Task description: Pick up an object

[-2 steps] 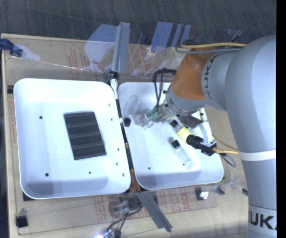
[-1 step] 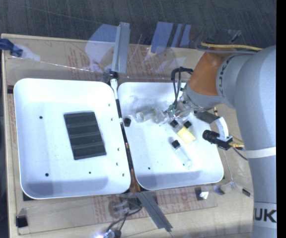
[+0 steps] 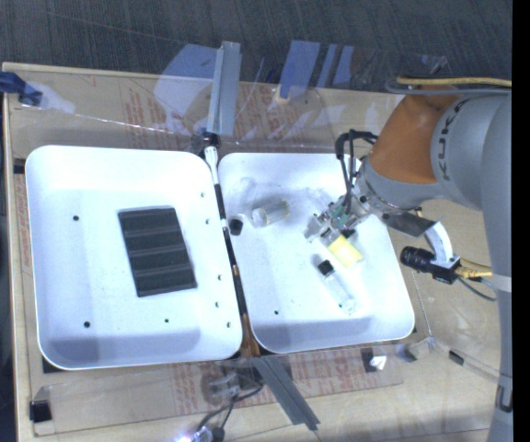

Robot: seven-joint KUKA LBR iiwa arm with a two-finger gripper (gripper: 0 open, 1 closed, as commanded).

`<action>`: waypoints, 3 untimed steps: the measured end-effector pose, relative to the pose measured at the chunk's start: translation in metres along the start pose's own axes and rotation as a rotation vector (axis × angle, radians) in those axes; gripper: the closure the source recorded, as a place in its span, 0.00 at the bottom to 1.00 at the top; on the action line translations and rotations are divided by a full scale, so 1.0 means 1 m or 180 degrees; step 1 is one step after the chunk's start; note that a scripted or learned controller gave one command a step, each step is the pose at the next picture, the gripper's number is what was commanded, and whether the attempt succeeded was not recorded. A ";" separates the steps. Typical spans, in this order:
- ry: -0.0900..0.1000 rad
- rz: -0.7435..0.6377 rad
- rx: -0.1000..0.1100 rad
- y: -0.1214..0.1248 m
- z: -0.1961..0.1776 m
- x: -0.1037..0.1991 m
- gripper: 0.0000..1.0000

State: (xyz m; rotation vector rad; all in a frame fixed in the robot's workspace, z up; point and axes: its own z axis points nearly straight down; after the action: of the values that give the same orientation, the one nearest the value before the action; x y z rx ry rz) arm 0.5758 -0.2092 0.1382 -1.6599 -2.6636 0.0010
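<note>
Right bin (image 3: 385, 325), centre-right: pincer (image 3: 325, 226) lowered at a yellow block (image 3: 345, 250), grip state cannot be told; step judged as the approach to grasp, contact unconfirmed. Block's long axis runs 10-to-4 o'clock; a clear vial with black cap (image 3: 334, 282) lies just beside at 6 o'clock, parallel, cap toward 10. Next move calls for closure across the block's short side, then a straight lift.
</note>
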 end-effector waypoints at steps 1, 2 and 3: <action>-0.0015 -0.0585 -0.0008 -0.026 -0.133 0.013 0.00; 0.0000 -0.1239 0.0002 0.035 0.015 0.006 0.00; -0.0010 -0.1369 -0.0004 0.059 0.046 -0.028 0.00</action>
State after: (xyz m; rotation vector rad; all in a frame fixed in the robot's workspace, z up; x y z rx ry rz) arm 0.6414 -0.2084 0.0921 -1.0546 -2.9595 0.0008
